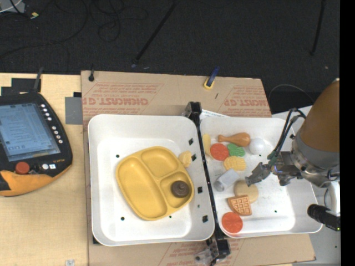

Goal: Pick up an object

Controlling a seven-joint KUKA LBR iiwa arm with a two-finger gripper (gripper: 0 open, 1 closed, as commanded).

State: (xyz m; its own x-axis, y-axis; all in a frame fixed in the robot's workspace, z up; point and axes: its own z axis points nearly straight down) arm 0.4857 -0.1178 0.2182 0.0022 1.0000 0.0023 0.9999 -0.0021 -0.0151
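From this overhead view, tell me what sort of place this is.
Probably a robot lab bench: two white bins on cardboard, toy food such as a waffle, and a control tablet beside them.

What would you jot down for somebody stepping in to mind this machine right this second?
Gripper: low over the right bin, just right of the toy food pile; I cannot tell if its fingers are open or shut, and nothing shows between them.

Right bin: drumstick, white ball, red disc, corn piece, grey block, waffle, a second red disc.

Left bin: yellow divided plate with a brown piece in its lower right compartment.

Done: no object lifted.

Left: grasp one item and raise it, most likely from the pile beside the gripper.
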